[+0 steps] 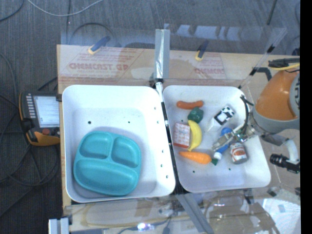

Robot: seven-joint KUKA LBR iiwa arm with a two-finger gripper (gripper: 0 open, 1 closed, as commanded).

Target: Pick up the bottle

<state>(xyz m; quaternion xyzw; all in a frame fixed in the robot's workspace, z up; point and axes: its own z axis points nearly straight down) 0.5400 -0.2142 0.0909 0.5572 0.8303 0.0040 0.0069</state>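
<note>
The bottle (pixel 239 153), small and clear with a red label, lies near the right wall of the right bin (pixel 253 179). My gripper (pixel 230 140) reaches into this bin from the right, its metal tip low over the clutter just up and left of the bottle. The tip sits among a blue-capped item (pixel 225 130) and a white tube with a green end (pixel 216 157). Nothing shows as held. The grey arm with its orange band (pixel 275 101) hangs over the bin's right rim.
The right bin also holds an orange sausage (pixel 190 104), a green piece (pixel 195 115), a banana (pixel 195 134), a red-and-white packet (pixel 182 134), a carrot (pixel 195 157) and a black-and-white object (pixel 224 114). A teal divided plate (pixel 107 164) lies in the left bin (pixel 97 106).
</note>
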